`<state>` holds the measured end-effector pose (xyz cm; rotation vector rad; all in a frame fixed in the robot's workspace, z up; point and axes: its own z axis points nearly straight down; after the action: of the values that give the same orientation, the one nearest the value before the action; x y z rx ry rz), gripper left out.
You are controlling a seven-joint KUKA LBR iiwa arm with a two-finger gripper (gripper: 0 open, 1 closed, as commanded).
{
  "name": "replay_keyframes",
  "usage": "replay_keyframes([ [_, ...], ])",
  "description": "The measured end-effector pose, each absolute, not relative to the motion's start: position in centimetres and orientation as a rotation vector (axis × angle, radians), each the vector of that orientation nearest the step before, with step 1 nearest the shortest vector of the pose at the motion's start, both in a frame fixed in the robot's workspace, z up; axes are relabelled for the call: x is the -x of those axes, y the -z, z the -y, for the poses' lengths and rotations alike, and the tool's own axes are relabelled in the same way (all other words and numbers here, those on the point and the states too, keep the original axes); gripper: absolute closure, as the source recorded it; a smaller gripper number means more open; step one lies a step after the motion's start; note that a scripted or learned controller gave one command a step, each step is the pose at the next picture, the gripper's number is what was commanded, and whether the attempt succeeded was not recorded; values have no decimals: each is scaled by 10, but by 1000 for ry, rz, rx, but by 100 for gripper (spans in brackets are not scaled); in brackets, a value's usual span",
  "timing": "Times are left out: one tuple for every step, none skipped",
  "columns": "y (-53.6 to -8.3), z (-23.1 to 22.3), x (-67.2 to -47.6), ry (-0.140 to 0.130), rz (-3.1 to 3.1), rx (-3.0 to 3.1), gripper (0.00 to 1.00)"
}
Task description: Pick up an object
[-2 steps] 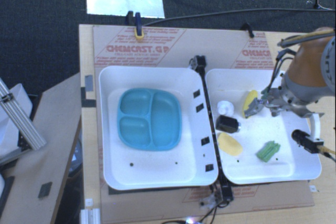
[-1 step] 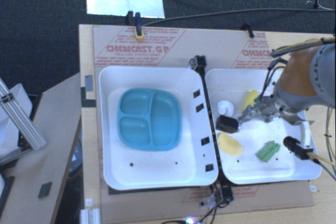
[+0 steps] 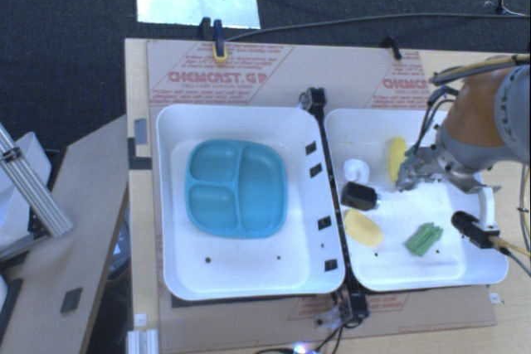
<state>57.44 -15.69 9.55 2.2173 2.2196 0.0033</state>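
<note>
The right bin point(image 3: 465, 269) holds a long yellow piece point(image 3: 397, 156), a small white piece point(image 3: 356, 170), a black block point(image 3: 359, 196), a rounded pale yellow piece point(image 3: 363, 228) and a green ridged piece point(image 3: 424, 238). My gripper point(image 3: 409, 177) reaches in from the right and hangs low just right of the long yellow piece's near end. I see nothing held in it.
The left bin point(image 3: 178, 261) holds a blue divided plate point(image 3: 237, 187). A black-tabbed divider point(image 3: 328, 195) runs between the bins. The arm's grey and orange body point(image 3: 481, 116) covers the right bin's far right corner.
</note>
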Motion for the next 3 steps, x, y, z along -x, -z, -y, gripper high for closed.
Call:
replay_keyframes([
  [-149, 149, -583, -7, -2223, -2211, 100],
  [-210, 145, -579, -7, -2222, -2210, 100],
  [-238, 146, -580, -4, -2224, -2213, 100],
])
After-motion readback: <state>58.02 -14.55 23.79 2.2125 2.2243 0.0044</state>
